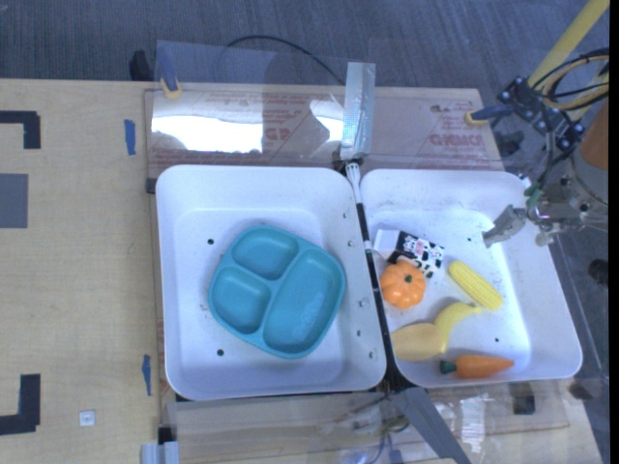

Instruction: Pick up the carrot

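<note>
Lying at the right bin's [556,288] near edge, the carrot [478,364] is well apart from the gripper [511,224], whose state I cannot tell.

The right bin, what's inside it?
In the right bin: a carrot at the near edge, a pumpkin, corn, a banana, a pale yellow fruit and a black-and-white toy. The pumpkin partly covers the toy.

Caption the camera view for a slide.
End effector at the right bin's far right edge, apart from the carrot at the near wall; blue plate in the left bin.
</note>
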{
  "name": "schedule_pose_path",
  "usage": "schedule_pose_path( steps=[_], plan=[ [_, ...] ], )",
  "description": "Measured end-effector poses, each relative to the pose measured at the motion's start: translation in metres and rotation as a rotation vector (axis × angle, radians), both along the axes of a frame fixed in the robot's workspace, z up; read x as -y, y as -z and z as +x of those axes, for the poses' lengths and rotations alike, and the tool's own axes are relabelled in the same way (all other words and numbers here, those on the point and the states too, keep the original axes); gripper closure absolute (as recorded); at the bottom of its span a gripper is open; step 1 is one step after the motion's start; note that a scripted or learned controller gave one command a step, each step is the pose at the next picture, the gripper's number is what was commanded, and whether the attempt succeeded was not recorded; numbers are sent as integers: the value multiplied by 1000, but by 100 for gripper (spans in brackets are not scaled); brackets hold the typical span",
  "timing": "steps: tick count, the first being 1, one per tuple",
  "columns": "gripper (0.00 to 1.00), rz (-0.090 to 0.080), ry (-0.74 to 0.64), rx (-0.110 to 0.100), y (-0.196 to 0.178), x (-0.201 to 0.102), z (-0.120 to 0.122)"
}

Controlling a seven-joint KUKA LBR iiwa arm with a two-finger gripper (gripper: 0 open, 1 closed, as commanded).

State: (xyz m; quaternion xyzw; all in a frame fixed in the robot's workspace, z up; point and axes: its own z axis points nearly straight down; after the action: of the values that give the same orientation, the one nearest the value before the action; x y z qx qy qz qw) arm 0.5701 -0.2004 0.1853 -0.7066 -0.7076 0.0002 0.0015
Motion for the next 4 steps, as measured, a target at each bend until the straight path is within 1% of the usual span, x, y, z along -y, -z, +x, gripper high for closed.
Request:
schedule_pose_path(
  steps=[1,2,4],
  plan=[
    [0,-8,-581,13,-98,-4,32],
    [0,-6,-580,9,-96,-4,32],
    [0,-6,-580,9,-96,-4,32]
  ],
)
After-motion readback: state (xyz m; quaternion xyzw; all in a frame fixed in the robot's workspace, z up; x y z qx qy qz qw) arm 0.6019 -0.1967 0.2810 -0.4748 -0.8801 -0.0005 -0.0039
